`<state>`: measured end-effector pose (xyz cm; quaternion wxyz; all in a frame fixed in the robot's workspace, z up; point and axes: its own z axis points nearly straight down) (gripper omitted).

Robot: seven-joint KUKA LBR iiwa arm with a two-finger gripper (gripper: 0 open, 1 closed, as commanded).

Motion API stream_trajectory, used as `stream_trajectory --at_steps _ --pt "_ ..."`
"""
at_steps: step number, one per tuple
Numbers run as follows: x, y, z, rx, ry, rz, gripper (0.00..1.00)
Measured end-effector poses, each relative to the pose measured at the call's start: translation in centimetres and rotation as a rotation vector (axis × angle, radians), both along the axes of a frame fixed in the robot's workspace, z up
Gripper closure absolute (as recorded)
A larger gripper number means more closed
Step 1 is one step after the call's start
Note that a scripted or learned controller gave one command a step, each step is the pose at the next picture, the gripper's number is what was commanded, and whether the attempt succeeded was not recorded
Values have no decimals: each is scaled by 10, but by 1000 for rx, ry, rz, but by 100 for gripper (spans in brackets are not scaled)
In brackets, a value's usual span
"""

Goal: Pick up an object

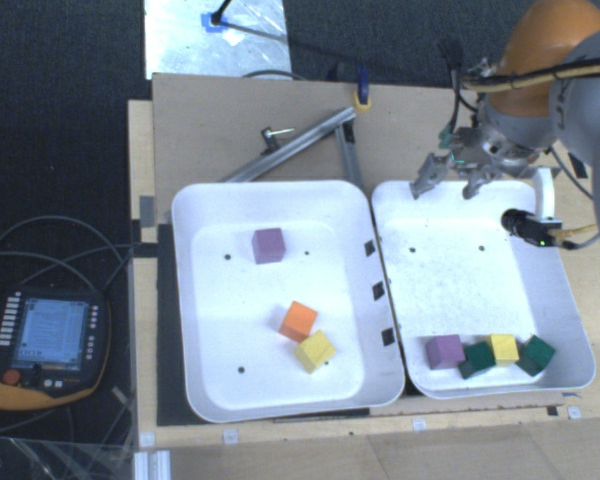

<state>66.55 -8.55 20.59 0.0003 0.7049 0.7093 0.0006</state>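
Observation:
My gripper [448, 186] hangs over the far edge of the right bin [480, 258], fingers spread open with nothing between them. Along the near wall of that bin sit a purple block [444, 350], a dark green block [475, 359], a yellow block [503, 347] and another green block [536, 353]. In the left bin [215, 288] lie a purple cube [268, 245] toward the back, an orange cube [298, 320] and a yellow cube [316, 351] touching it near the front.
A metal bar assembly [295, 143] lies on the bench behind the left bin. A teach pendant [42, 343] with cables rests at the left. The orange-banded arm [550, 38] comes in from the upper right.

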Motion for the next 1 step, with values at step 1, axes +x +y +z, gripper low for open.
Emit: stream_trajectory --at_steps 1 --pt "0 0 0 -1 0 0 0"
